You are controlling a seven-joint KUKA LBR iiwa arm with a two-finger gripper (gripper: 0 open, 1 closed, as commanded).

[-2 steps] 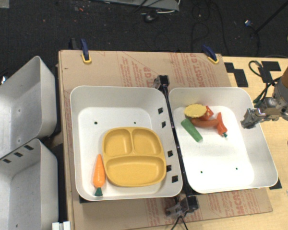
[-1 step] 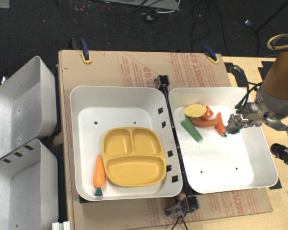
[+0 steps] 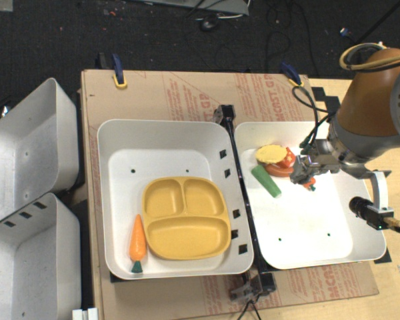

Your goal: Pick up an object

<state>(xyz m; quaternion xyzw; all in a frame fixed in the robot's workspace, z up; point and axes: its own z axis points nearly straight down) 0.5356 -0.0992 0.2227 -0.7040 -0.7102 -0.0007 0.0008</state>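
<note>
Here, the red toy (image 3: 284, 165) lies in the right bin (image 3: 333, 245) near its back left corner, with a yellow piece (image 3: 271, 154) on it and a green stick (image 3: 266, 181) touching its front. It looks like light, hard, smooth plastic, so it may slip, and a grip across its narrow sides seems best. The gripper (image 3: 305, 177) is just beside it on the right, low over the bin; whether it is released or clenched I cannot tell. In the left bin (image 3: 120, 179), well apart, are a yellow tray (image 3: 185, 219) and a carrot (image 3: 138, 240).
</note>
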